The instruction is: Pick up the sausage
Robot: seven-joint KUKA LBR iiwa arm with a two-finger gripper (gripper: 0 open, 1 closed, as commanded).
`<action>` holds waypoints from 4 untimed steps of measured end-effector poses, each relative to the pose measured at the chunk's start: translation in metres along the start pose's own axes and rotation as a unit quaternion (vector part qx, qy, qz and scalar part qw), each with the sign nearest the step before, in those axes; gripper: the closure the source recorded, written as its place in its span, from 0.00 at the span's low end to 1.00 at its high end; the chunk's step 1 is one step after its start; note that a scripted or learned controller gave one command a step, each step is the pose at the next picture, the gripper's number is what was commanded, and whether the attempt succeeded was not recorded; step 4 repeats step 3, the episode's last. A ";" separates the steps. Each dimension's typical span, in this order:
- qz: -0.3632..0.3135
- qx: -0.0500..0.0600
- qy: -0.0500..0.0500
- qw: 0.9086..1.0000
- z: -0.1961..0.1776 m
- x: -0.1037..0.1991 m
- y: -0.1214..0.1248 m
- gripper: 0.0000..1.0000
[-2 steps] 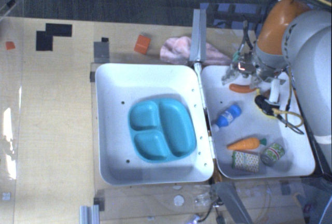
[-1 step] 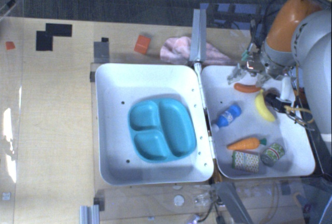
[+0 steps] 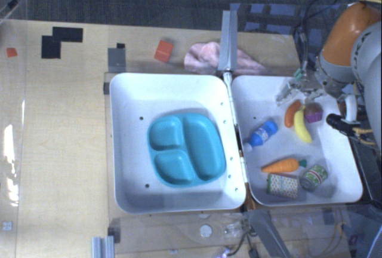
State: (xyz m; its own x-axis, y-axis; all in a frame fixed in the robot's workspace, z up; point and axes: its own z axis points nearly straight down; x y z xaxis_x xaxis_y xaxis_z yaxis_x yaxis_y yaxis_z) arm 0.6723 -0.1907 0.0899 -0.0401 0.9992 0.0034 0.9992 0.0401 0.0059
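The sausage [image 3: 291,114] is a short orange-red link lying in the upper part of the right bin [image 3: 340,191], tight against a yellow banana [image 3: 302,128]. My gripper [image 3: 299,89] hangs just above the sausage's upper end, near the bin's back wall. Its metal fingers [image 3: 285,94] stand spread open with nothing between them. The grey arm with its orange band comes in from the right edge.
A purple item [image 3: 313,112] touches the banana. Also in the right bin: a blue bottle [image 3: 262,133], a carrot [image 3: 280,165], a can [image 3: 314,177], a small box [image 3: 282,186]. The left bin holds a blue divided plate [image 3: 186,148]. A pink cloth [image 3: 206,58] and a red block [image 3: 163,50] lie behind.
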 end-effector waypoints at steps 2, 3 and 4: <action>-0.114 -0.009 -0.005 0.993 -0.013 0.055 -0.031 1.00; -0.210 -0.004 -0.003 0.978 -0.144 0.124 -0.009 1.00; -0.210 -0.004 -0.003 0.978 -0.144 0.124 -0.009 1.00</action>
